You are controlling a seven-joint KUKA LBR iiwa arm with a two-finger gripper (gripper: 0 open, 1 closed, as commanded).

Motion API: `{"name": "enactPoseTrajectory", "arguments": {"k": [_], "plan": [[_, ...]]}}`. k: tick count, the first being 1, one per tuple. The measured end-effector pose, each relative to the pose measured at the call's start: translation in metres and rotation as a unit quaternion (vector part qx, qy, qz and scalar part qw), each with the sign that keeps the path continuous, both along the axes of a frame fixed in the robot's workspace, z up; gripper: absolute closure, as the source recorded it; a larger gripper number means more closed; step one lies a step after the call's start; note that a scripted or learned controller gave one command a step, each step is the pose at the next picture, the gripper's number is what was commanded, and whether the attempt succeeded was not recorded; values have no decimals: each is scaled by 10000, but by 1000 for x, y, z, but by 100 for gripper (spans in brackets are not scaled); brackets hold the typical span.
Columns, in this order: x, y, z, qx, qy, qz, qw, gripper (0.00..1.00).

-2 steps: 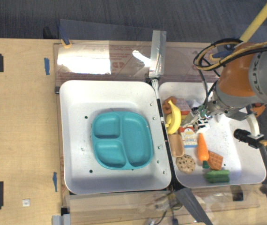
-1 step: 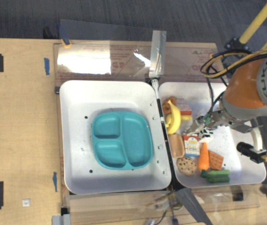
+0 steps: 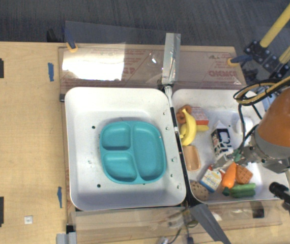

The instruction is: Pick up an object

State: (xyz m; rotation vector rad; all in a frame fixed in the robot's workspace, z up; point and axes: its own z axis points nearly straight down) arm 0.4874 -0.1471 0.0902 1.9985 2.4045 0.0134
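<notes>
1. Taking the right-hand shallow white plastic bin [image 3: 206, 96] as the landmark: at its near edge lie a round brown speckled cookie [image 3: 199, 189], a small milk-style carton with an orange and white label [image 3: 211, 179], and a dark green cucumber-shaped toy [image 3: 242, 189], all close together along the bin's near wall.
2. Just behind the cucumber toy, an orange carrot-shaped toy [image 3: 229, 176] stands tilted, and beside it on the arm's side sits a reddish-brown waffle-textured piece [image 3: 243, 175].
3. The gripper [image 3: 235, 157] of the grey arm with its orange band [image 3: 286, 120] hangs over this near-right part of the bin, just above the carrot toy. Whether its fingers are apart or together cannot be told, and nothing is seen between them.
4. Towards the bin's left wall lies a tan bread-like block [image 3: 192, 158].
5. In the middle of the bin stands a small black and white box [image 3: 221, 139].
6. Farther back, a yellow plastic banana [image 3: 187, 127] lies along the left wall, touching an orange and white flat packet [image 3: 200, 117].
7. Left of this bin, sharing its wall, the second white bin [image 3: 79, 105] holds a teal three-compartment plastic tray [image 3: 133, 151].
8. Both bins rest on the light wooden bench [image 3: 18, 136].
</notes>
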Motion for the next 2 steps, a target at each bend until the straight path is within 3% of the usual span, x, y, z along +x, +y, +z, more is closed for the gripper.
{"name": "enactPoseTrajectory", "arguments": {"k": [1,2], "plan": [[2,2,7,7,3,13,10000,100],[42,81,145,25,84,-1396,9902,100]]}}
